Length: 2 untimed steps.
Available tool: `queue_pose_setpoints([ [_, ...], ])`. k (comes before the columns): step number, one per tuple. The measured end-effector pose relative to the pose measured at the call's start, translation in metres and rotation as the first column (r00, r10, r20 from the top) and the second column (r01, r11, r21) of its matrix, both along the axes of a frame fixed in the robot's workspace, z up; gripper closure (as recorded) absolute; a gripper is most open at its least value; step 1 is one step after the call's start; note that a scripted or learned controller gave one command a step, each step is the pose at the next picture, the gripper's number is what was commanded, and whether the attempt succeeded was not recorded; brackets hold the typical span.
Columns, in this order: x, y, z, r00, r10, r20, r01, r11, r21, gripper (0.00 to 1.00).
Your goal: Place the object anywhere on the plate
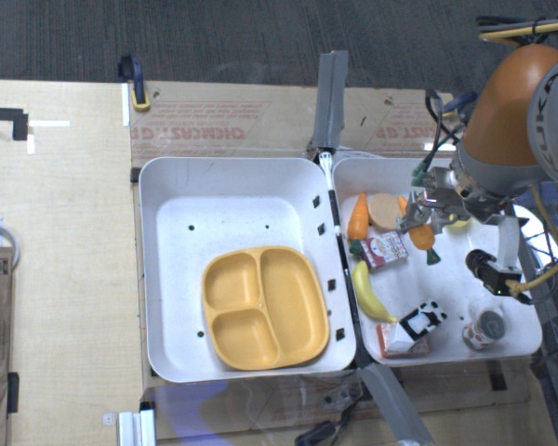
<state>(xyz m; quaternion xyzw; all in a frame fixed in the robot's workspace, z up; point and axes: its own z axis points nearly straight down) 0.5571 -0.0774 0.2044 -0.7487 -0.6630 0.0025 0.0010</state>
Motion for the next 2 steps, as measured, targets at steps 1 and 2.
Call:
queue_pose_setpoints([
  [1, -0.019, 0.06, -0.014, 0.998, 0.065, 0.0, -0.065, 0.998, 0.001, 1.0],
  [2, -0.035, 0.153, 0.001, 0.98, 0.199, 0.002, -0.199, 0.98, 0.001, 1.0],
])
